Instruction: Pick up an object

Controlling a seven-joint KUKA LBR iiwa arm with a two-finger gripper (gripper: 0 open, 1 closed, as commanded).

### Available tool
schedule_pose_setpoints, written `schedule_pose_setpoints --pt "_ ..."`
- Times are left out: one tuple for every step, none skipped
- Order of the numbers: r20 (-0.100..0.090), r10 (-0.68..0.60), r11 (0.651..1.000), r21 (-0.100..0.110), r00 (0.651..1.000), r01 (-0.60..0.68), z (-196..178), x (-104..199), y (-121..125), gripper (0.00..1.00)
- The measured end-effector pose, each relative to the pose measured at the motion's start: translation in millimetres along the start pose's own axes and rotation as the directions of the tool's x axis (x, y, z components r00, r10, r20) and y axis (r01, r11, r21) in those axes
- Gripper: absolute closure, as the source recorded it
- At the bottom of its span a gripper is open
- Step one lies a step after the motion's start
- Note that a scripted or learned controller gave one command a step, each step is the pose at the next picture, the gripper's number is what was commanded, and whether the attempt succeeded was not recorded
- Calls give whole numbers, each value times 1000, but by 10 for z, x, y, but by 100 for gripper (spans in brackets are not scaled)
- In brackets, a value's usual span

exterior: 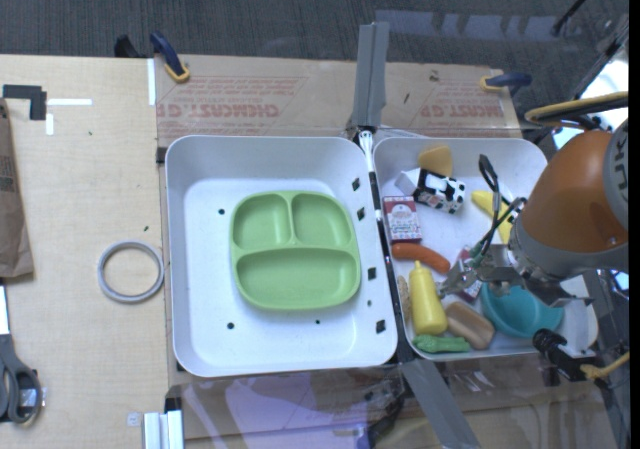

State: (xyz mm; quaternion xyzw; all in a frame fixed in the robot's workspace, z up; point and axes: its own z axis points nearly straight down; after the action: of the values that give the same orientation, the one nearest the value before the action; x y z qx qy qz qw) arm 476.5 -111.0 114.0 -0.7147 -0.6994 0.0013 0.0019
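Camera view, looking down at a slant on a pale wooden tabletop (80, 197) with dark grey carpet beyond its far edge. Two shallow white plastic bins sit side by side on a sheet of brown cardboard (260, 97); the cardboard carries red printed lettering, seen upside down and too blurred to read.

The left bin (190, 267) holds a light green divided plastic plate (295, 249) lying flat at its centre, with bare white floor on every side of the plate. Left of this bin, on the bare wood, lies a grey ring (130, 270), well apart from the bin wall.

The right bin (395, 152) touches the left bin along their shared edge and is crowded. Just beside that edge lies a small red and white carton (403, 218), its print unreadable. Nearer the camera from the carton are an orange carrot-shaped toy (422, 256), a yellow squeeze bottle (427, 301), a tan bread-like piece (470, 323) and a green pea-pod-shaped toy (441, 343). Beyond the carton stands a black and white toy cow (440, 191), with a yellow wedge (434, 157) behind it.

The grey arm with its orange band (570, 202) reaches over the right part of this bin. Its jaws (466, 275) hang low just right of the carrot, beside a teal plastic bowl (520, 310); whether they are apart or together cannot be told, and nothing is seen between them.
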Motion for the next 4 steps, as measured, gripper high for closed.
schedule_pose_setpoints --pt "1 86 996 -2 996 -86 231 -232 477 0" --pt "-8 84 997 1 996 -84 115 -190 487 100" --pt "2 68 998 -3 998 -68 -1183 555 658 100" --pt "2 -80 997 -1 997 80 -244 -539 455 100"
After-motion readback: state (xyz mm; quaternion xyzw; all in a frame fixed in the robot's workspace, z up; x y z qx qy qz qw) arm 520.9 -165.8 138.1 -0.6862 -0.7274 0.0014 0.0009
